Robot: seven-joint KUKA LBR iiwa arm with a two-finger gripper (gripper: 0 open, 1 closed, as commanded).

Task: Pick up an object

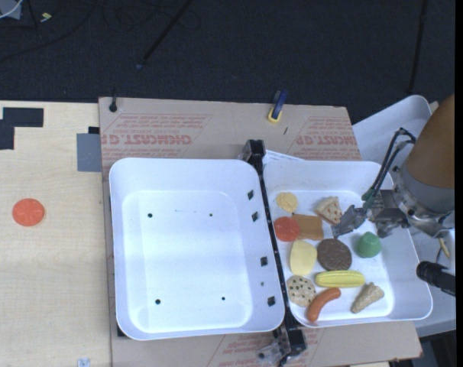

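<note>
Several toy foods lie in the right bin [412, 272]: a yellow round biscuit [286, 202], a tan wedge [328, 208], a red tomato [286, 228], an orange-brown block [309, 225], a pale yellow piece [303, 258], a dark brown patty [335, 254], a green ball [368, 245], a yellow corn cob [340, 279], a chip cookie [300, 289], an orange sausage [323, 304] and a tan cone [367, 298]. My gripper [354, 219] hangs low over the bin between the tan wedge and the green ball, just above the patty. Nothing shows in its grasp.
The left bin [118, 205] sits beside the right one, with a black clip [254, 150] at their shared far corner. The arm's grey and orange body [434, 159] covers the right bin's far right corner. A black part [436, 275] juts in at the right edge.
</note>
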